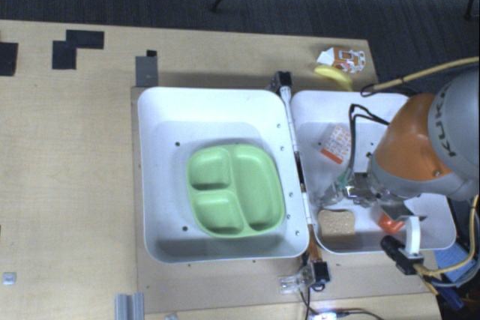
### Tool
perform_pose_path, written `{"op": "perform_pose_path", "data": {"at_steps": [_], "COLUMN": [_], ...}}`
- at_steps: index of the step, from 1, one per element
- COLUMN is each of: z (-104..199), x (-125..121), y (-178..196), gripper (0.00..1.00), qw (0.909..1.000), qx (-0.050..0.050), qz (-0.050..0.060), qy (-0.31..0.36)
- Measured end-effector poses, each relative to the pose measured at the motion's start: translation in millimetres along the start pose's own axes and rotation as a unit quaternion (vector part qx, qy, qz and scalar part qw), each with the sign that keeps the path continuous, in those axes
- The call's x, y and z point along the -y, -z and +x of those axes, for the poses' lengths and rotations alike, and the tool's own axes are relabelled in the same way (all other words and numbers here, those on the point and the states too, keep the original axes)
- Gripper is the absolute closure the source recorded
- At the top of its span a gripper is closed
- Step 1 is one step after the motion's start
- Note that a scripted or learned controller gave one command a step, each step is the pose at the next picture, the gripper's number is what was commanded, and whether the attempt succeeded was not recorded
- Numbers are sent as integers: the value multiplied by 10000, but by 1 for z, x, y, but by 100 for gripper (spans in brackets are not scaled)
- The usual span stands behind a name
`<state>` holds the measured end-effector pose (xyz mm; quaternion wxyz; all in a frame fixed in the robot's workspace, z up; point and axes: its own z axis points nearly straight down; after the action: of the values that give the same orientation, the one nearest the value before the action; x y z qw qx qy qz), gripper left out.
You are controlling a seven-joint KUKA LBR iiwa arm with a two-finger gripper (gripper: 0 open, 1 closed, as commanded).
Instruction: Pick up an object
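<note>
1. A tan sponge-like block (337, 222), rectangular with a rough, porous-looking top, lies flat on the floor of the right bin (315, 116), close to that bin's near wall and near its left corner.
2. A small packet (336, 143) printed in white and orange-red lies flat in the right bin, farther back than the block and well apart from it.
3. A small red-orange piece (390, 222) shows in the right bin to the right of the block, partly covered by the arm; what it is cannot be told.
4. The hand (346, 187) hangs over the right bin, just behind the block and in front of the packet. The wrist hides most of it, so I cannot tell how wide it stands or whether it has hold of anything.
5. The arm (420, 146) is smooth grey with a glossy orange band.
6. The left bin (154, 161), shallow, white, with rounded corners, holds a pale green plastic tray (236, 189) with three compartments; it lies flat near the middle.
7. Both bins sit side by side on a light wooden desk (67, 183).
8. On the desk behind the right bin lies a yellow and white wrapper-like object (340, 62).
</note>
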<state>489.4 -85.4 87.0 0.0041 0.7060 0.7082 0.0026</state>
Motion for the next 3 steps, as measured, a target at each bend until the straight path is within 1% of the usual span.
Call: {"op": "perform_pose_path", "data": {"at_steps": [1, 2, 3], "z": [0, -89, -89], "x": [-2, -18, -17], "y": [11, 0, -1], "gripper": [100, 100, 0], "qw": [10000, 10000, 10000], "qx": [-1, 9, 0], "qz": [-27, 5, 13], "qy": [11, -3, -5]}}
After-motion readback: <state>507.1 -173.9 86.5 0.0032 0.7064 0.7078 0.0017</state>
